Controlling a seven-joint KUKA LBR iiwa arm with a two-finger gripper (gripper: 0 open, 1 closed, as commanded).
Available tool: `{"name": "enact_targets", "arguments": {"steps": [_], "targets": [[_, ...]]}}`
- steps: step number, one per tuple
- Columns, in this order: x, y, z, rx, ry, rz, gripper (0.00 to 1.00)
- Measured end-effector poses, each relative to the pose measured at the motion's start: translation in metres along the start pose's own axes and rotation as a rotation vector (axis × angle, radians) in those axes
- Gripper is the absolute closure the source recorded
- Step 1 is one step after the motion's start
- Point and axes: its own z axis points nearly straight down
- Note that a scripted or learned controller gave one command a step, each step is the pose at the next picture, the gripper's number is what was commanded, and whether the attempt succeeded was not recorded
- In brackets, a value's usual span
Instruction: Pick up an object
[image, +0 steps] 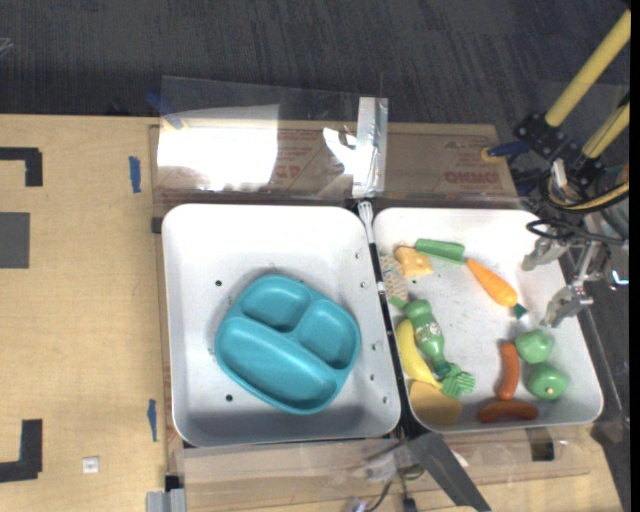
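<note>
My gripper (549, 283) hangs over the right side of the right bin (470, 310), its two metal fingers (538, 256) spread open with nothing between them. An orange carrot (493, 281) lies just left of it. Just below the lower fingertip sits a green pepper-like toy (534, 346), with a second round green toy (547, 381) beneath it. A red-orange sausage (509, 368) stands beside them, and a darker red one (507, 410) lies at the bin's front edge.
The right bin also holds a green pod (440, 248), a tan piece (412, 262), a green bottle (428, 332), a banana (414, 357) and a yellow block (436, 401). A teal divided plate (288, 342) lies in the left bin (200, 260). Cables and yellow bars (590, 70) crowd the upper right.
</note>
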Motion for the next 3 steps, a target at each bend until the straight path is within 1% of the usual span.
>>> {"name": "enact_targets", "arguments": {"steps": [1,2,3], "targets": [[0.016,0.005,0.120,-0.004,0.012,0.072,0.00],[0.071,0.022,0.135,0.002,-0.008,0.072,0.00],[-0.051,0.012,0.137,0.000,-0.007,-0.330,0.00]]}}
